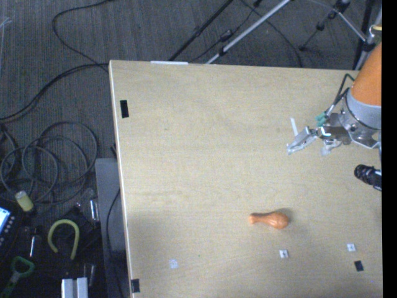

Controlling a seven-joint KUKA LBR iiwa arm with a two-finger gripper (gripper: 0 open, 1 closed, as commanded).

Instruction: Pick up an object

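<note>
A dark grey carpet floor lies around a big, flat, pale wooden board [205,166], and loops of black cable [49,160] sit on the floor to the left. Thin metal stand legs [267,11] cross the floor at the top.

The grey robot arm with the orange band [367,98] comes in from the right side. At its end is the small silver two-finger gripper [296,139], pointing left over the board. Its two thin fingers look spread apart, one higher and one lower, and nothing sits between them. That fits a gripper getting ready to grab, not one that has something.

The thing to pick up looks like the little orange pear-shaped toy with a thin neck [270,220]. It lies flat on its side on the board, well below the gripper and a bit to the left. It is alone there, so nothing blocks the way to it. A few tiny white and black bits [283,253] lie near the bottom edge.
</note>
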